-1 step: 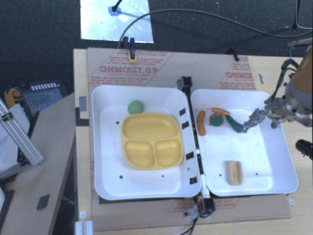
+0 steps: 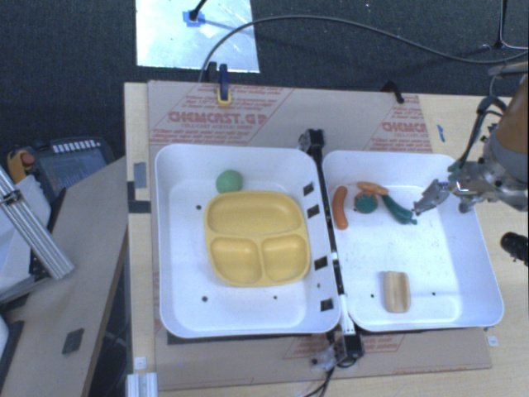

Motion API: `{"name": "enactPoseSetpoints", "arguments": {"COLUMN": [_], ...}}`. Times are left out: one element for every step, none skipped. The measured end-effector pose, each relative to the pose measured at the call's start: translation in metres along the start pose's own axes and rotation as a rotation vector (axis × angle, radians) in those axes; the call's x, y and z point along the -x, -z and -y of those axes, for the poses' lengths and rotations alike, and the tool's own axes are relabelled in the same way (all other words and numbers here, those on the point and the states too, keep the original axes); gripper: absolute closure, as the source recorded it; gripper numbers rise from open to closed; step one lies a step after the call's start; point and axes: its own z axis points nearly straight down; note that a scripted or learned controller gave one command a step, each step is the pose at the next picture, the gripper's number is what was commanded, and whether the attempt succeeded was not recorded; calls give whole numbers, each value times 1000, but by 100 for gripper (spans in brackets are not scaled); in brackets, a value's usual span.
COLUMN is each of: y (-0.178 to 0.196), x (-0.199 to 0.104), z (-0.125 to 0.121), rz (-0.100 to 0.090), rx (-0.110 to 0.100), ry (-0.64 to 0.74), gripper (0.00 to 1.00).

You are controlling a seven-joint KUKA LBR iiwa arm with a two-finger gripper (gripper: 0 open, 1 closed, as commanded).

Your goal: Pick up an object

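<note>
1. Bench: two shallow white bins side by side on a cardboard sheet printed with red lettering, the left bin (image 2: 178,304) and the right bin (image 2: 463,304) meeting along a dark centre seam.
2. Left bin, item one: a yellow divided plate (image 2: 254,236) with three compartments, one long section across the top and two smaller ones below, lying flat near the middle of the bin.
3. Left bin, item two: a green ball (image 2: 229,180), just beside the upper left edge of the plate.
4. Right bin, item one: an orange-red sausage-shaped toy (image 2: 340,207), lying lengthwise near the left wall.
5. Right bin, item two: a small orange carrot-shaped piece (image 2: 371,188), near the upper left of the bin floor.
6. Right bin, item three: a small round teal piece (image 2: 365,204), just below the carrot-shaped piece.
7. Right bin, item four: a dark green elongated toy (image 2: 398,209), slanting down to the right, beside the teal piece.
8. Right bin, item five: a tan bread-like block (image 2: 396,291), alone in the lower part of the bin, well apart from the cluster above.
9. Gripper (image 2: 446,197): reaches in from the right, over the upper right part of the right bin. Fingers are spread apart with nothing between them. The nearer fingertip sits just beside the right end of the dark green toy.
</note>
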Motion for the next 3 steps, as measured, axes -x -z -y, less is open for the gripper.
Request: {"name": "enactPoseSetpoints", "arguments": {"y": [-62,-124,-139], "x": [-1,0,-1], "z": [3,-2,-3], "rz": [-1,-1,-1], "rx": [-4,-3,-2], "ry": [-2,-2,-2], "gripper": [0,0,0]}}
